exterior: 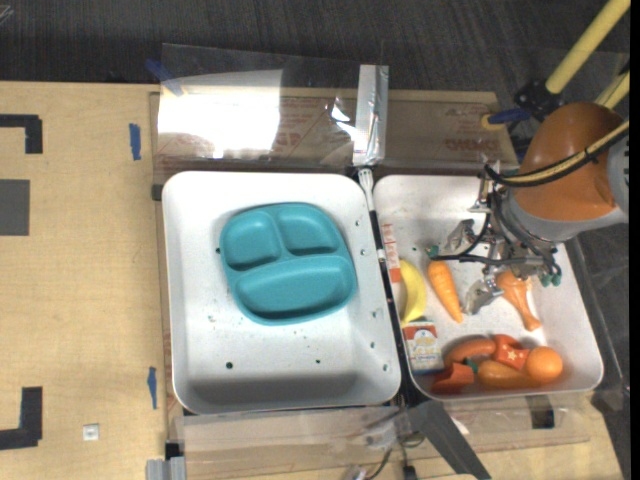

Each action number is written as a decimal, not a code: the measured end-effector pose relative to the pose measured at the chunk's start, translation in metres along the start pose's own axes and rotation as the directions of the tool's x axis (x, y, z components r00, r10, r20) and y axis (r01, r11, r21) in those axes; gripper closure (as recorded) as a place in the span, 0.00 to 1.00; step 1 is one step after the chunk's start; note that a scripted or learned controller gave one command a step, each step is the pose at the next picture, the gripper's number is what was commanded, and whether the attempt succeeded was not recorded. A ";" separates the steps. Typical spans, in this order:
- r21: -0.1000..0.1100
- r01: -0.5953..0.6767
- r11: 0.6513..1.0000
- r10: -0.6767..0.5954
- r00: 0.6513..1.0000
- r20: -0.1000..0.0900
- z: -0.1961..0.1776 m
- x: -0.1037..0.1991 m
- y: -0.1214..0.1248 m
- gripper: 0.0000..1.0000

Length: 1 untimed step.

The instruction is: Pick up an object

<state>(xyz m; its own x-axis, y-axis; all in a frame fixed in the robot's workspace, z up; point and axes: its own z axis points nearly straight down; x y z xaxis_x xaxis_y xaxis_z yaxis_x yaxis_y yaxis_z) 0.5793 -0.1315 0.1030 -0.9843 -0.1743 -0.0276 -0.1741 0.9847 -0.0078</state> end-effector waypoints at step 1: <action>0.010 -0.048 0.999 0.048 0.999 -0.010 0.009 0.008 0.027 0.00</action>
<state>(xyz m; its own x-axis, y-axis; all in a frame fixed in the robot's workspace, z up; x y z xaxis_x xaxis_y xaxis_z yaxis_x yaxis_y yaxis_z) 0.5672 -0.1061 0.0939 -0.9917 -0.1271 -0.0183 -0.1268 0.9918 -0.0166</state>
